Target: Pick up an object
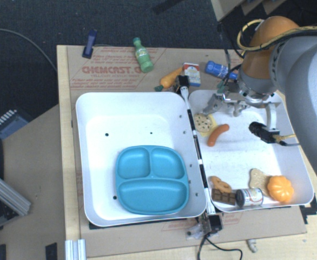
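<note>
Hovering pincer [231,103], jaw state indiscernible, over right bin [288,161] near hot dog [218,134]: probably light, slippery plastic, gripping across its middle.

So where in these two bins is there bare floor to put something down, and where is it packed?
Left bin: bare floor above and left of the blue tray. Right bin: an open middle patch between the sausage and the pumpkin. Crowded: its near edge, with the can and cookies, and its far end under the gripper.
</note>
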Robot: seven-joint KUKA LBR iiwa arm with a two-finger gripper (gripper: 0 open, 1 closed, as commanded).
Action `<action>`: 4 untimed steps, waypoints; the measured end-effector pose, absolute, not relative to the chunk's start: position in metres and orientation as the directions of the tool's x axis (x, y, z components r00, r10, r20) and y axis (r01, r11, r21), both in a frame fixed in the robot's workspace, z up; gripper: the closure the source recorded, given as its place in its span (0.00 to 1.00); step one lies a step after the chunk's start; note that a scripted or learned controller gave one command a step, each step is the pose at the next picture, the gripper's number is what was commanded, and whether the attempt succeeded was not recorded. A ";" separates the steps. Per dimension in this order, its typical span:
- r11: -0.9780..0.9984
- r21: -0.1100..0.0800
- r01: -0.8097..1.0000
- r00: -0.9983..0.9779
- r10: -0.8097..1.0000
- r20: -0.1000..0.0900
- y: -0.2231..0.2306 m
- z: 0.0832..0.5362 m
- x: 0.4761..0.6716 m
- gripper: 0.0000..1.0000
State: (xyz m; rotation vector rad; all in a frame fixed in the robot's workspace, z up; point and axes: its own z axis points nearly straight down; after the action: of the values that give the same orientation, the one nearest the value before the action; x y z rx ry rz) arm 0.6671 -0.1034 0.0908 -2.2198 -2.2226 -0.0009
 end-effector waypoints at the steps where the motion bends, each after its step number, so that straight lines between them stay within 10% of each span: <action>1: 0.000 0.009 1.000 0.000 1.000 -0.001 -0.106 0.089 0.628 0.00; 3: 0.000 0.009 1.000 0.000 1.000 -0.001 -0.093 0.088 0.592 0.00; 4: 0.000 0.010 1.000 0.000 1.000 0.000 -0.093 0.099 0.593 1.00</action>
State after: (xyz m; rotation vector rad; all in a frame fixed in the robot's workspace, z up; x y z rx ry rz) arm 0.5925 -0.0927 0.0986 -2.2267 -2.2262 -0.0119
